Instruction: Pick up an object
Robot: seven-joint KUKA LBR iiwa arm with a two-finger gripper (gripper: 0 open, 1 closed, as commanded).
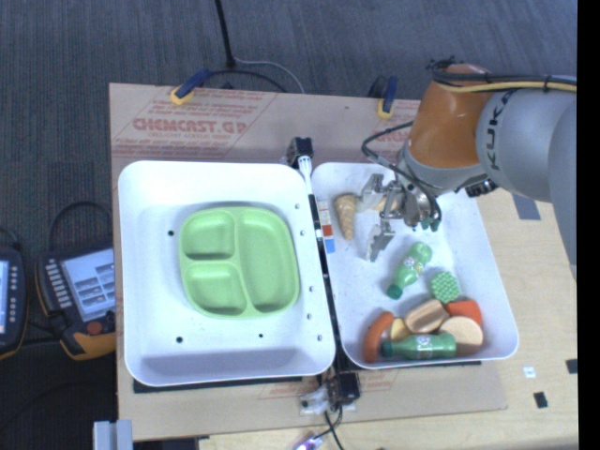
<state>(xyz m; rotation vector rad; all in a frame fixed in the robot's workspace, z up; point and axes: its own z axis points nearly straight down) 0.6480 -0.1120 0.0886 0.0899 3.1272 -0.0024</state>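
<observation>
My gripper hangs over the upper middle of the right bin, open with nothing between its fingers. A tan bread-like piece lies just to its left, apart from it. A small green bottle lies just below and to the right of the lower fingertip. Toy foods are heaped in the bin's lower right corner: a green knobbly piece, a brown bun, a red-orange piece and a green bottle on its side.
The left bin holds a green divided plate. A ridge with a small black fitting separates the two bins. The grey arm with its orange band comes in from the upper right over the bin's far edge.
</observation>
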